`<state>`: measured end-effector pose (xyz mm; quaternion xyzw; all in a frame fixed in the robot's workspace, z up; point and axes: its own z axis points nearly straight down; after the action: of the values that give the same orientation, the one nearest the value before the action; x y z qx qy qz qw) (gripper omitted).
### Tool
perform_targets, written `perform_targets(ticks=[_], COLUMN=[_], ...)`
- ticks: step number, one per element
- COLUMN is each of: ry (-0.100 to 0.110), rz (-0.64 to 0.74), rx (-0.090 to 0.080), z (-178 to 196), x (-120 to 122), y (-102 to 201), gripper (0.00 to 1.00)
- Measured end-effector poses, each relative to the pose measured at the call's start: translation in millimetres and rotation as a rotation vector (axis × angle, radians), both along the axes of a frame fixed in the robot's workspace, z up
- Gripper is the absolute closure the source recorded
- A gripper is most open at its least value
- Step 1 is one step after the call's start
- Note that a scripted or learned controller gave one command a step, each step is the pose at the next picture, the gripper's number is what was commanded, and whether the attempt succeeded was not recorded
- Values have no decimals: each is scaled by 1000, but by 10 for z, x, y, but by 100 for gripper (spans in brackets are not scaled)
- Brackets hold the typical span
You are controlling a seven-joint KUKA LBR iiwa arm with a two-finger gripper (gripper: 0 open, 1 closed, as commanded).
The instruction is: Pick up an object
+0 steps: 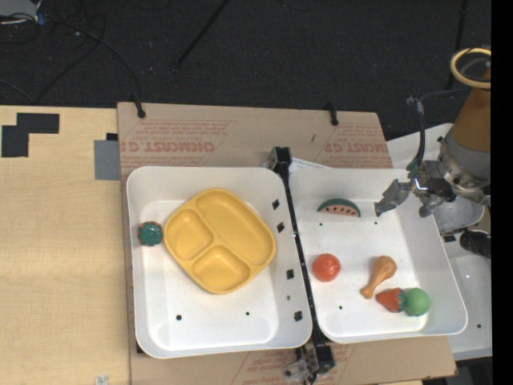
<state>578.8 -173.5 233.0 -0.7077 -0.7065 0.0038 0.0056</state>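
Hand (409,197) over right bin (449,311), drumstick (378,275) lying diagonally, knob lower-left

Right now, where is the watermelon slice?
The watermelon slice lies in the right bin, near its far edge, left of the gripper and above the red ball.

A yellow divided plate (220,240) and teal-green ball (150,233) sit in the white left bin (160,327). The white right bin (441,327) has a green-rimmed red watermelon slice (339,208), red tomato (325,267), tan drumstick (378,275), red strawberry (390,299) and green ball (416,301).
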Motion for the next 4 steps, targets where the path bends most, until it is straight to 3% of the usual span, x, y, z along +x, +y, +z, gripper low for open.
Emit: perform_targets(ticks=[1, 4], ry=[-12, -9], rz=[2, 1], rx=[-3, -1], z=[64, -1479], x=[25, 115], y=[1, -21], gripper=[0, 0])
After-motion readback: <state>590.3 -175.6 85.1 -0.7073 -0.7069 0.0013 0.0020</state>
